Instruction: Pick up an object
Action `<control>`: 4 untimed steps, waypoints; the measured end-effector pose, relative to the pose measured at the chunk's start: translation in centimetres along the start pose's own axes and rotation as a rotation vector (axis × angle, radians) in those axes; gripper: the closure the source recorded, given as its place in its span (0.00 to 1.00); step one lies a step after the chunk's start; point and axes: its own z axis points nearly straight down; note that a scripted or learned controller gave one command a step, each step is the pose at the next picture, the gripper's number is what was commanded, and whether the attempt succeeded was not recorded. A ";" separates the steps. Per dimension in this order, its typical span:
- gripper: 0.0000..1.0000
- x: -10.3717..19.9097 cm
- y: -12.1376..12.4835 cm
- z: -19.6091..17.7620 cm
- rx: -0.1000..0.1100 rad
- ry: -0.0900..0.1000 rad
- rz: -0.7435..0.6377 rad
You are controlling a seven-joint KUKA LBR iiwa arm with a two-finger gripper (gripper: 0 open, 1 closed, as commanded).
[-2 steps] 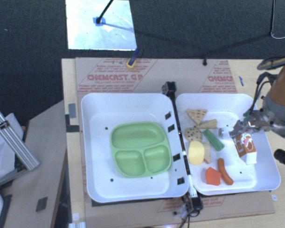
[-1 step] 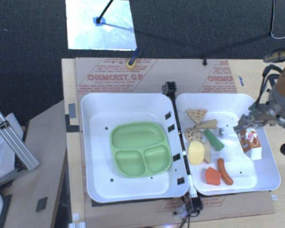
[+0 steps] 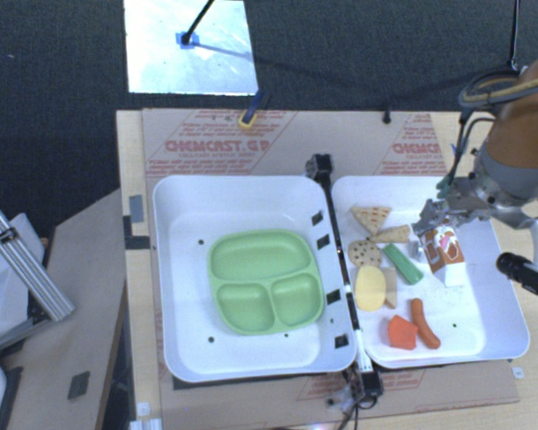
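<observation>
I have the gripper (image 3: 432, 220) over the right bin (image 3: 507, 334), reaching in from the right, and it sits just at the top edge of the red-and-white carton (image 3: 445, 252). Whether it is open, closed or gripping anything I cannot tell from this slant; the metal at the tip blurs together. The carton looks to be lying on the bin floor or barely off it, tilted a little, so I judge the pick is not yet done: the approach is made, and the grasp and lift are left to confirm.

The carton is my likely target, near the bin's upper right, well clear of the walls.

Crowding is the issue to its left. A green stick (image 3: 404, 263) lies just beside the carton, and a tan wedge (image 3: 394, 234) sits near the gripper's tip. Further left are a triangular cracker (image 3: 372, 217), a speckled cookie (image 3: 364, 251) and a yellow piece (image 3: 370, 287). Lower down lie a sausage (image 3: 423, 323) and an orange-red chunk (image 3: 401, 332), apart from the carton.

The left bin (image 3: 185, 213) holds a green tray (image 3: 262, 282) with three compartments, out of the way.
</observation>
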 end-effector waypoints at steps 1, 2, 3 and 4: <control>1.00 5.8 2.3 -0.1 0.001 0.002 -0.002; 1.00 9.7 5.3 0.1 0.001 0.001 0.001; 1.00 13.7 6.2 2.1 0.004 0.001 0.001; 1.00 13.4 6.2 2.0 0.003 -0.001 0.004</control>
